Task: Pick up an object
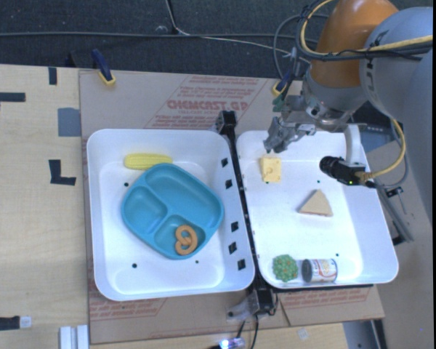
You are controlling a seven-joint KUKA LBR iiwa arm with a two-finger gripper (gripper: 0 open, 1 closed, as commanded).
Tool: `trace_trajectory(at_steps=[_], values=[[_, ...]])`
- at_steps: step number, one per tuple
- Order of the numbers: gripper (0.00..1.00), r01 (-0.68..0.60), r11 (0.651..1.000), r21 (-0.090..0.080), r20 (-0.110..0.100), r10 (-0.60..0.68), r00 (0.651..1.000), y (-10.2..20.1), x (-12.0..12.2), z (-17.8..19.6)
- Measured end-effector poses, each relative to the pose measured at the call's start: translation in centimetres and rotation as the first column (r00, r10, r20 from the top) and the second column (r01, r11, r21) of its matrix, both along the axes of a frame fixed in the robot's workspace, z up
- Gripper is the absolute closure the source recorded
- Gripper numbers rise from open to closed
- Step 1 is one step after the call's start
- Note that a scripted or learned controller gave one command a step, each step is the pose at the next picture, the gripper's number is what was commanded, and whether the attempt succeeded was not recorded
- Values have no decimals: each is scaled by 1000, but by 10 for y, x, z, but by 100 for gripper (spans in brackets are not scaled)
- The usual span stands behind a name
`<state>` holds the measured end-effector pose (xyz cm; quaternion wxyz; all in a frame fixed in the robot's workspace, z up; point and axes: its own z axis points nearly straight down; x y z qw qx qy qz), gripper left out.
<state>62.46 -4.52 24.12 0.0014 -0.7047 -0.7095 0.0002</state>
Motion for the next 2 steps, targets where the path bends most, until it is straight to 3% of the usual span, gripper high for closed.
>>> trace_trajectory(at_steps=[2], values=[[100,0,1000,0,-1,0,1000,98,-38,6]])
